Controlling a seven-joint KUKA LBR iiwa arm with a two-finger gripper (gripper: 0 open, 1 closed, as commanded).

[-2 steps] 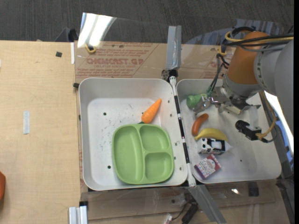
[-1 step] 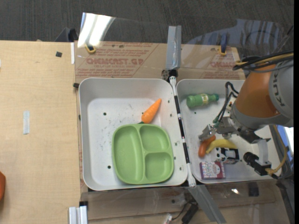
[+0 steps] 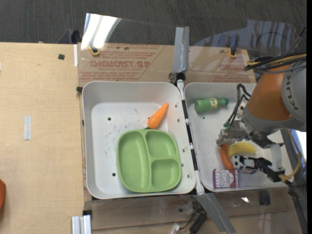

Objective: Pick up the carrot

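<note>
Camera view: hand (image 3: pixel 229 139) over right bin (image 3: pixel 204 177), grip unreadable, arm hiding much; carrot (image 3: pixel 158 116) elsewhere.

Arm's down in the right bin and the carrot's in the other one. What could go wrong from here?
1. The carrot lies in the left bin, while the pincer sits low in the right bin beside an orange sausage-like item and a banana; it may grab the wrong orange thing.
2. The carrot's tip touches the green divided plate, so a grasp could nudge the plate.
</note>
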